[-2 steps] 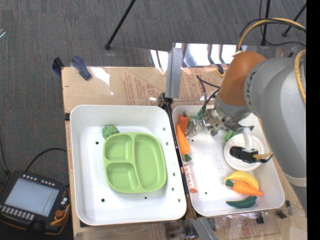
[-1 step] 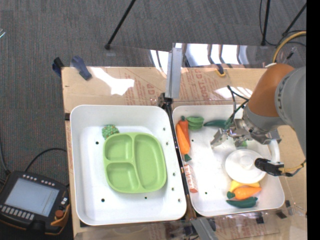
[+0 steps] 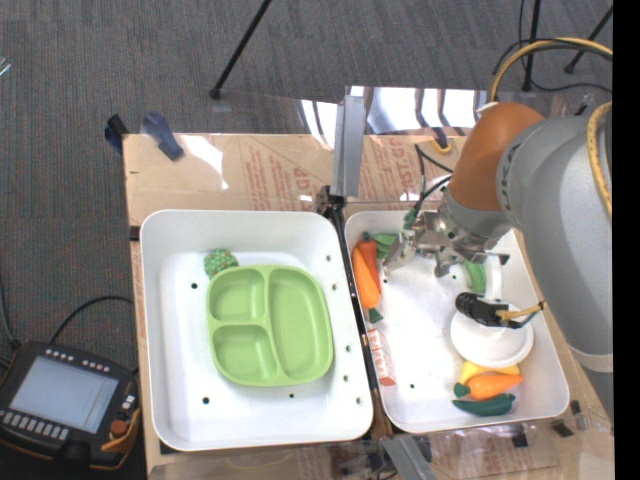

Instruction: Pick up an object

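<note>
My gripper [image 3: 420, 258] hangs low over the upper middle of the right bin [image 3: 420, 408], and its fingers look open with nothing between them. Just to its left lies an orange carrot [image 3: 366, 273] with a green top, along the bin's left wall. A green piece [image 3: 476, 274] peeks out to the gripper's right, partly hidden by the wrist. Below it stands a white bowl [image 3: 490, 343]. At the bin's near right corner lie an orange and yellow pepper [image 3: 488, 380] and a dark green item [image 3: 485, 403].
The left bin [image 3: 170, 388] holds a light green divided plate [image 3: 270, 325] and a small green broccoli-like piece [image 3: 220, 261] at the plate's upper left corner. A teach pendant [image 3: 65, 398] lies on the floor at the lower left. The arm covers the right bin's right side.
</note>
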`<state>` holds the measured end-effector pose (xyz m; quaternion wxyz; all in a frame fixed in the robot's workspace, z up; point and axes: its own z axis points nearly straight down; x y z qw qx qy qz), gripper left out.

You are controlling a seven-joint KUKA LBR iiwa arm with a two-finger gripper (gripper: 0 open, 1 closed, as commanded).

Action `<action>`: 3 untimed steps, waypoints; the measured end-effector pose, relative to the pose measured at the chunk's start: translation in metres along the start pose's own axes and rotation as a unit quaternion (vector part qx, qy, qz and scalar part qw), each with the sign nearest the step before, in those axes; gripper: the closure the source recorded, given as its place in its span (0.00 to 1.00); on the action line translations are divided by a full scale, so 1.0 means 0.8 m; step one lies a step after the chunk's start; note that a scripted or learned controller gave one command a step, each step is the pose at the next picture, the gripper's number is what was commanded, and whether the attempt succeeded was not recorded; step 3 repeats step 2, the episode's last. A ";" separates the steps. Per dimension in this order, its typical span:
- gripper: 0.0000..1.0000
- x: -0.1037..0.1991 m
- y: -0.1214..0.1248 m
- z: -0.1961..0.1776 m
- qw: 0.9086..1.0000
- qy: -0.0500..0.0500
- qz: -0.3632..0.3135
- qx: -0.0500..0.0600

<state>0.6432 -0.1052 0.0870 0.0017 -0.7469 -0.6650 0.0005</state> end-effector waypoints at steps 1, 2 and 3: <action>1.00 0.001 0.000 -0.012 1.000 -0.001 -0.003 0.001; 1.00 0.009 -0.148 0.003 0.998 0.000 0.069 0.003; 1.00 0.009 -0.148 0.003 0.998 0.000 0.069 0.003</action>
